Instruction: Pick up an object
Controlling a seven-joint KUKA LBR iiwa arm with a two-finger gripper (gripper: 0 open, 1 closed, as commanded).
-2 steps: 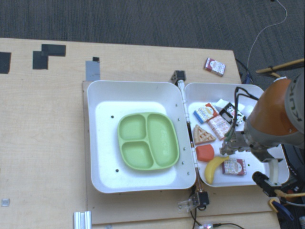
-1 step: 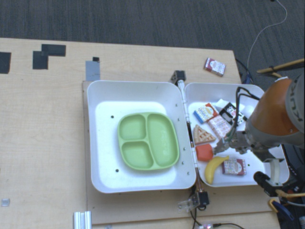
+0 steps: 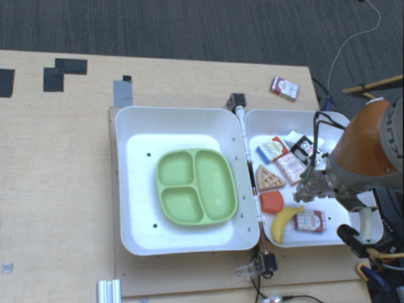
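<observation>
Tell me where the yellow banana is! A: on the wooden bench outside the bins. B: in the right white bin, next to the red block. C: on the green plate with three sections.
B: the yellow banana lies in the right white bin, just below the red block; it is not on the green three-section plate.

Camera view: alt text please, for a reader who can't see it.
A grey-and-orange arm's hand hangs over the right bin, above a banana, red block, waffle slice and small packets. The left bin holds a green divided plate.
</observation>
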